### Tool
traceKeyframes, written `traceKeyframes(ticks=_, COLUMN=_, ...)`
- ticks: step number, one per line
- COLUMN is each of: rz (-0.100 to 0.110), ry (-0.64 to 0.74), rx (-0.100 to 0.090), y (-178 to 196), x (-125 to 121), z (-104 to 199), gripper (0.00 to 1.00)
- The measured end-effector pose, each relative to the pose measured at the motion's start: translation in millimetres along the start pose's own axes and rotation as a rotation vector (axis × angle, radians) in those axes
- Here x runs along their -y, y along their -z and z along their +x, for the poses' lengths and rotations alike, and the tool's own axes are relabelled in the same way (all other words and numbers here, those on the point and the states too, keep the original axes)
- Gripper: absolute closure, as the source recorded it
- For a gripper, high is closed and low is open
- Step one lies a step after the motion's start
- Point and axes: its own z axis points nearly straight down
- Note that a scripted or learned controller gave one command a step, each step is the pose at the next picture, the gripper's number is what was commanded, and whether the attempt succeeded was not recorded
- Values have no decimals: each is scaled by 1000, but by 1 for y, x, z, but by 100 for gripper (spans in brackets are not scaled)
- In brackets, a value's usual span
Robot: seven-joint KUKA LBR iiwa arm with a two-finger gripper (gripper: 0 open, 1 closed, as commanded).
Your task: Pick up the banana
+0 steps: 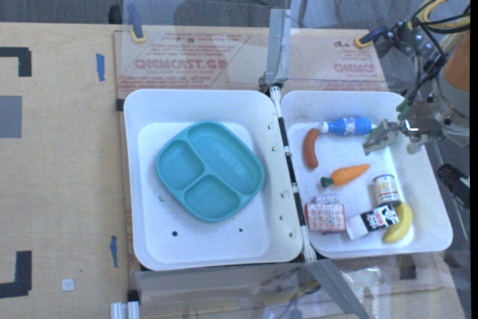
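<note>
Pincer (398, 136) hangs over right bin's (441, 235) far-right side, fingers spread, nothing btwn them. Banana (399, 224) lies well below it, twd near-right corner, long axis near-far w/ slight tilt, touching black/white carton (376, 220); small can (385, 189) btwn pincer & banana.

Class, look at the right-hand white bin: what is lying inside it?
Inside the right bin: a banana, a small can, a black-and-white carton, a pink carton, a carrot, a sausage and a blue bottle. The gripper covers the bin's upper right part.
</note>
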Motion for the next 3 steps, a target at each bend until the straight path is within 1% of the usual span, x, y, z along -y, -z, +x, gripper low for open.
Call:
traceKeyframes(ticks=1, rz=-10, ry=-65, rx=1, y=-175, x=29, z=-60, gripper=0)
traceKeyframes(ticks=2, rz=-10, ry=266, rx=-11, y=-174, x=41, z=-80, gripper=0)
traceKeyframes(ticks=3, rz=-15, ry=257, rx=5, y=-163, x=42, z=-88, gripper=100)
